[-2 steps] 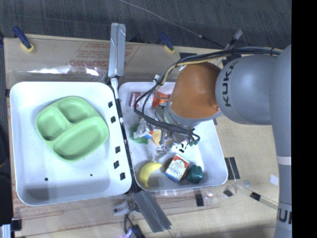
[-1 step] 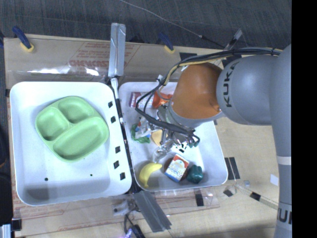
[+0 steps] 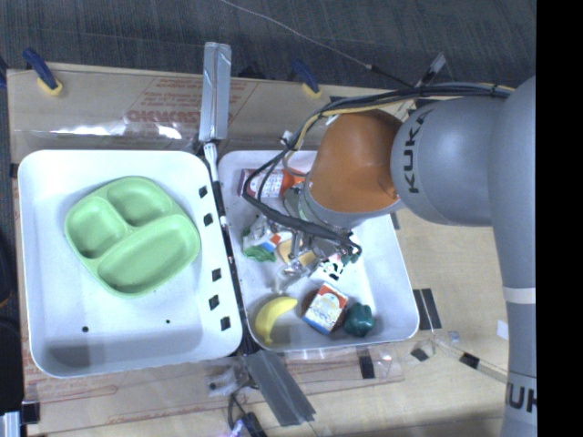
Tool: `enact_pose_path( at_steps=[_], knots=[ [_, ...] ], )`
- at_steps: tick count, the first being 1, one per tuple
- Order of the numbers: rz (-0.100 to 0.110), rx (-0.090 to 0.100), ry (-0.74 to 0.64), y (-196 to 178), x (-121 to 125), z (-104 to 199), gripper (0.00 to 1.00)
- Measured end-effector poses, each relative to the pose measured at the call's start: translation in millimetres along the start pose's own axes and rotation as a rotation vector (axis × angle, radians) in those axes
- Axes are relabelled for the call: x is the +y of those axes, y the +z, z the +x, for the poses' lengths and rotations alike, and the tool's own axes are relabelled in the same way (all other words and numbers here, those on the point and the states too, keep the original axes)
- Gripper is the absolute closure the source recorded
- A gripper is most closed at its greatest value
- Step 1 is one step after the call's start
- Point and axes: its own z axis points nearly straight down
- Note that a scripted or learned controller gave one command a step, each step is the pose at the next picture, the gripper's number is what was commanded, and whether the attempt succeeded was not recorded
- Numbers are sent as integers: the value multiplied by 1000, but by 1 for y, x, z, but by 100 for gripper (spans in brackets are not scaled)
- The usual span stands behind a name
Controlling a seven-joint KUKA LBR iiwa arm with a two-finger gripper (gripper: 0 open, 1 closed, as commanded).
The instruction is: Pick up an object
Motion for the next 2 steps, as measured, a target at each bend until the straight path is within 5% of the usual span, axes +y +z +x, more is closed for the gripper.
enact_pose_path(
  at_steps=[1,2],
  knots=[
    [1,-1,-28,0,0,-3,0],
    [2,-5,-32,-11,1,-5,100]
  ],
)
